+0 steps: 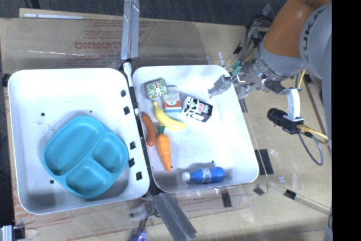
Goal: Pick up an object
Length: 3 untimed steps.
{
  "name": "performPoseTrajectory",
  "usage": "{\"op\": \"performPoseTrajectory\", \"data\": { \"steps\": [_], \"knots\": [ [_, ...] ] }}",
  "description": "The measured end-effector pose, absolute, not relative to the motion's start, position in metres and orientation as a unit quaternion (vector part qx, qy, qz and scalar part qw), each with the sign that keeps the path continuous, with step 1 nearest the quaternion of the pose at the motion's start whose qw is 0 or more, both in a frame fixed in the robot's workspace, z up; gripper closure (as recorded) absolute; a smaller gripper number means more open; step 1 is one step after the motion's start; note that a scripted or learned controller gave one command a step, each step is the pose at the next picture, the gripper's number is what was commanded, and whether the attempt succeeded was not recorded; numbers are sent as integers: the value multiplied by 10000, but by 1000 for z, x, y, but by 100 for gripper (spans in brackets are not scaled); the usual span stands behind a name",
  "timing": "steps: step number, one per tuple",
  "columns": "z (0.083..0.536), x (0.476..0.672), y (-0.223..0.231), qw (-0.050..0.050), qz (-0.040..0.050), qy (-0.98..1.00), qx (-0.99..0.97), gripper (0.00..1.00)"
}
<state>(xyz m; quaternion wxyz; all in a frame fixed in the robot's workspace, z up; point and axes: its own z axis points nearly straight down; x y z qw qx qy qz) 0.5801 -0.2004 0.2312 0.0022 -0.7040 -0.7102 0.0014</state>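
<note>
1. Within the right-hand bin (243, 138) lie the candidate objects for picking: a blue bottle (205, 175) with a white cap, on its side near the near wall; an orange carrot (163, 150) pointing toward the near edge; a reddish-brown sausage-like piece (148, 128) just left of the carrot, close to the bin's left wall; a yellow banana (168, 119) curved between them and the cartons.
2. Farther back in the same bin sit a small green-printed pack (155, 89), a red-and-white carton (171, 102) touching it, and a black-and-white patterned carton (197, 109) just to the right.
3. Objects at the far left of this bin are crowded together, the banana touching the cartons; the bottle lies apart from the rest.
4. The left-hand bin (34, 93) holds a blue divided tray (86, 156) with three compartments, resting toward its near side.
5. A grey clamp bar (130, 28) rises along the seam between the two bins at the far side.
6. The gripper (221, 85) hangs over the far right corner of the right-hand bin, above the rim, with the orange-banded arm (293, 25) behind it to the right. Nothing is seen between its fingers; how wide they stand cannot be told.
</note>
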Motion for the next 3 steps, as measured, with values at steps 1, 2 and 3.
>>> {"op": "performPoseTrajectory", "data": {
  "steps": [1,2,3],
  "knots": [
    [122,596,-196,-93,-58,-7126,-7015,0],
    [111,591,-180,-174,-67,-7539,-6568,0],
    [125,594,-179,-201,-89,-7559,-6543,100]
  ]
}}
